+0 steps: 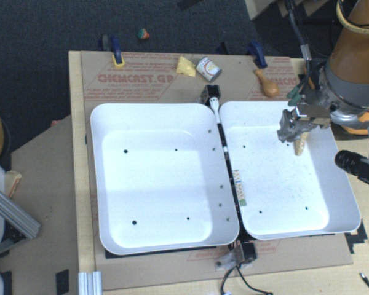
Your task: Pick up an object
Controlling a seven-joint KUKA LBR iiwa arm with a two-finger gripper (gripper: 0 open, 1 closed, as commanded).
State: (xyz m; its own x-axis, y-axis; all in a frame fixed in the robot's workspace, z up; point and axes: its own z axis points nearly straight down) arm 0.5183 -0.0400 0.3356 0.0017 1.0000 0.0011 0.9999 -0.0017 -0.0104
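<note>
Your gripper (293,132) is hovering over the right bin (295,220), upper right of frame, seemingly pinching a tan piece (301,144). Lift slowly and straight, since the hold looks shallow.

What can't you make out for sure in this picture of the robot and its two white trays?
- Small tan object at the gripper, over the right bin: too small to identify, and whether it is held is unclear.
- Things on the board behind the bins, yellow piece and wooden piece: too small to name.
- Arm: cut off by the right edge.
</note>
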